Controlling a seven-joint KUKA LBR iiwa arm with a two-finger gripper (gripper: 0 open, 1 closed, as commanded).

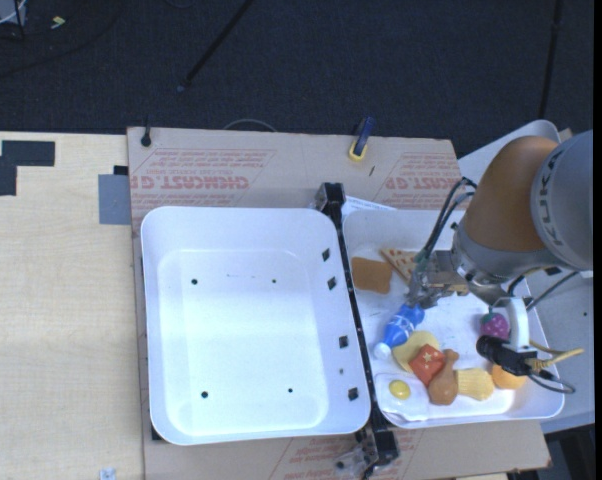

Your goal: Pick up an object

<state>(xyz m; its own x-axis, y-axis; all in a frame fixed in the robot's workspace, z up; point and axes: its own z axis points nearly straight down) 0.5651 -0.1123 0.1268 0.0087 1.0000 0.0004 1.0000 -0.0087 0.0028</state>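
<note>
Blue bottle (402,326), lying tilted in the right bin (541,408), is the object nearest the pincer (424,290) and, by judgement, the likely target. The pincer is lowered into that bin just above the bottle; whether it is spread or pressed together cannot be told, and nothing is seen held. A brown piece (371,274) lies to the left, and yellow, orange and purple toys are heaped toward the near rim. The left bin (156,318) adjoins. The pick is judged not yet accomplished: grasp and lift remain.
</note>
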